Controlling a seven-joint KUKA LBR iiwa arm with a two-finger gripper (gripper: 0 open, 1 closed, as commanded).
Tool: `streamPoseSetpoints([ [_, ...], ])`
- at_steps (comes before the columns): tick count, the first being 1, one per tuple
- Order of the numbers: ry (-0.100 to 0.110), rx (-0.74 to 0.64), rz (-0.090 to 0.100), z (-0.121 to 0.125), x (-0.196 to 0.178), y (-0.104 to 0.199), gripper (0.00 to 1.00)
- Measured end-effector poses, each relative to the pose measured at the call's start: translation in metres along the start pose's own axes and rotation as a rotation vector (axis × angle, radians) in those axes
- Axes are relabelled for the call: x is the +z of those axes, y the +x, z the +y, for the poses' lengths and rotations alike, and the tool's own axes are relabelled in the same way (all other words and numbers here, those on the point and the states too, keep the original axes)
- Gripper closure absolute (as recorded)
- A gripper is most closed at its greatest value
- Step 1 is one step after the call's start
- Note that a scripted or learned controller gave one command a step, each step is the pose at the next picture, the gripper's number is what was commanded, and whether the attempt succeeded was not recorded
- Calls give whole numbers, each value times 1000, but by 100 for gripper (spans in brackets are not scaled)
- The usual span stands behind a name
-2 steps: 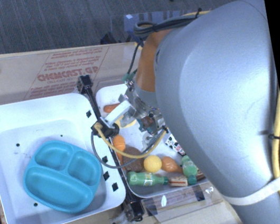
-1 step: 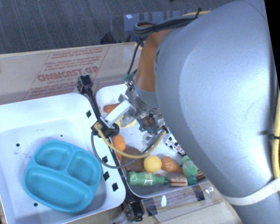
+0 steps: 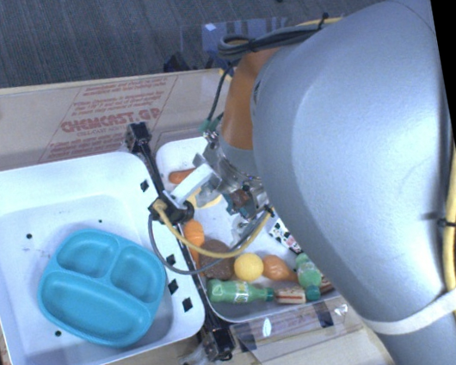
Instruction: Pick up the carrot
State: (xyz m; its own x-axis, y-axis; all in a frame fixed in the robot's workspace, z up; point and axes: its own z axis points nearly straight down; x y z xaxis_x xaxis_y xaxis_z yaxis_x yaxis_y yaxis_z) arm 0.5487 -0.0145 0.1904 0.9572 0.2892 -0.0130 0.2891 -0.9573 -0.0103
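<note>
The right bin (image 3: 172, 154) holds a heap of toy food, and the grey arm covers most of it. An orange, elongated piece that looks like the carrot (image 3: 179, 176) lies at the bin's far left corner, partly hidden by the wrist. My gripper (image 3: 231, 192) hangs low over the middle of this bin, just right of that piece and above the pile. A second orange piece (image 3: 193, 231) sits by the left wall, below a yellow cable loop.
The left bin (image 3: 4, 199) holds a blue divided plate (image 3: 98, 286). Near the right bin's front lie a yellow ball (image 3: 248, 266), a brown piece (image 3: 219, 268), a green bottle (image 3: 234, 291) and another orange item (image 3: 276, 268). A black post (image 3: 146, 152) stands between the bins.
</note>
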Motion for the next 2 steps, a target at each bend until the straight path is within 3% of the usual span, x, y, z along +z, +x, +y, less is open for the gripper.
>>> streamPoseSetpoints([
  [2,0,0,0,0,0,0,0],
])
